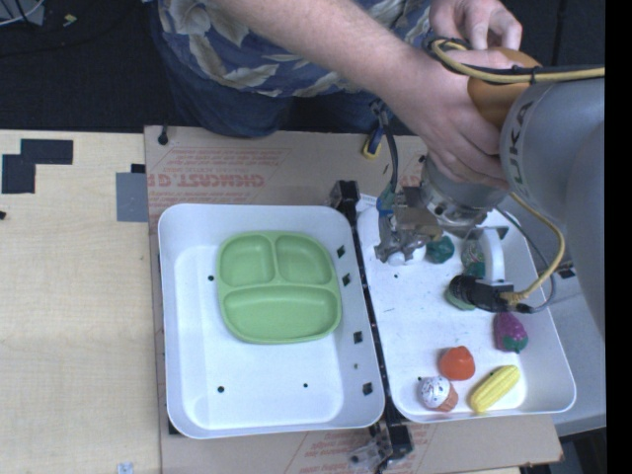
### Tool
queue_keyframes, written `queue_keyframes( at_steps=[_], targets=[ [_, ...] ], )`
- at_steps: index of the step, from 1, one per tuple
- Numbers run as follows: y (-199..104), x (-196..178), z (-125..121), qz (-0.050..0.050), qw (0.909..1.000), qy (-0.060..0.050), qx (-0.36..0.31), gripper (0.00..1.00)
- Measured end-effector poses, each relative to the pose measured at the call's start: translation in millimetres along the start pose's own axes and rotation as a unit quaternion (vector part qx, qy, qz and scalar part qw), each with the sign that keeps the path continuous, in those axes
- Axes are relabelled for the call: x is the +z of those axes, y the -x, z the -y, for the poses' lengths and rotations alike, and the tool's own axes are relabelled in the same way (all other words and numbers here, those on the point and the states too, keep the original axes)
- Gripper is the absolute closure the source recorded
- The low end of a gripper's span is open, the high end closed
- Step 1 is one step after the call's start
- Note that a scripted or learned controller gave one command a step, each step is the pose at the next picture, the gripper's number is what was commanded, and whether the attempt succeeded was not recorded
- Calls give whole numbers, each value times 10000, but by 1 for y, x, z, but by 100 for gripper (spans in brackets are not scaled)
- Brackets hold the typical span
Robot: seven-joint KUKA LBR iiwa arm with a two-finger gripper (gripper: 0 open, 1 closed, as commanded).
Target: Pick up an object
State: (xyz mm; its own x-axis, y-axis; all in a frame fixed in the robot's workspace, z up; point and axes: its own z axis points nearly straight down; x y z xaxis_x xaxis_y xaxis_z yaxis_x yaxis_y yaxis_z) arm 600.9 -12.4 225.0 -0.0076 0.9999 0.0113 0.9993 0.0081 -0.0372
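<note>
My gripper (398, 245) hangs low over the upper left corner of the right bin (415, 324). A small teal object (438, 250) lies just to its right. Further down the bin sit a green piece (458, 300), a purple toy (511, 331), a red-orange toy (456, 362), a yellow corn cob (494, 388) and a white and orange ball-like toy (434, 393). I cannot make out anything held in the gripper.
A person's arm (375, 57) reaches across from the top, with a hand (464, 126) on my wrist. The left bin (188, 363) holds a green divided plate (277, 286). A ridge (360, 304) separates the two bins.
</note>
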Motion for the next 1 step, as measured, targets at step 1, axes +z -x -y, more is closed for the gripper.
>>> queue_keyframes(
  at_steps=[1],
  targets=[
    [3,2,-10,56,9999,161,20,100]
  ],
)
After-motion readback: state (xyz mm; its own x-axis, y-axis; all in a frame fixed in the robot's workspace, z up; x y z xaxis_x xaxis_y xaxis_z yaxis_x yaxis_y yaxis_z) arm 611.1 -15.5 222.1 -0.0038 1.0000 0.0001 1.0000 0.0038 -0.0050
